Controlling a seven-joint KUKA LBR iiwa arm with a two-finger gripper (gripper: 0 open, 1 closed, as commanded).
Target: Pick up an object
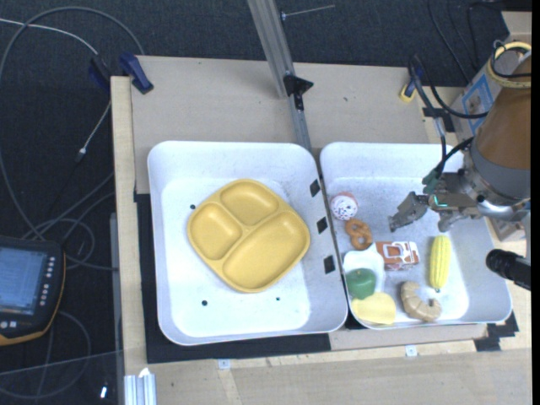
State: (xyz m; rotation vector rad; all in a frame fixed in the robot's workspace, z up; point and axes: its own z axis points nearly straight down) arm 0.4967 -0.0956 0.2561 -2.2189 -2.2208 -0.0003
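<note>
- Right now my gripper (426, 218) hangs over the right bin (371, 163), fingers spread apart with nothing between them.
- Just below my fingers lies the corn cob (439, 262), upright along the bin, with a small orange-and-white box (397, 255) beside it.
- Left of the box sit a pretzel (359, 234) and a white speckled ball (343, 207).
- Nearer the bin's front edge: green apple (362, 283), yellow piece (376, 310), tan pastry (420, 301).
- Left bin (169, 226) carries a yellow divided plate (247, 234).

No legible text, labels or numbers
</note>
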